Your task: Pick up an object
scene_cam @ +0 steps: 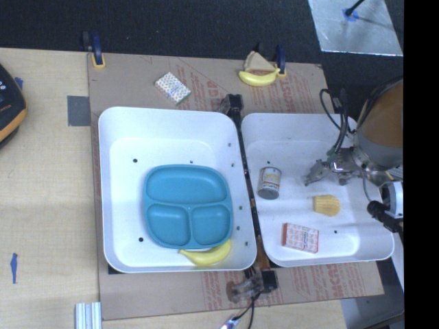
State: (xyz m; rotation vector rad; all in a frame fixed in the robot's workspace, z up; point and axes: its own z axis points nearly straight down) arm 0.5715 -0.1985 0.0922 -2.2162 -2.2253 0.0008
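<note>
In the right bin (274, 125) lie a small tin can (269, 182) with a yellow label, a yellow block (326, 205) and a red-and-white packet (300, 238). My gripper (313, 173) reaches in from the right and points left, over the middle of this bin. It is open, with nothing between its fingers. It stands to the right of the can and just above and left of the yellow block, apart from both.
The left bin (116, 136) holds a blue divided plate (186, 205) and a banana (207, 254) at its front edge. Behind the bins lie a patterned packet (172, 87) and a yellow toy (258, 72). Cables (336, 112) hang by the arm.
</note>
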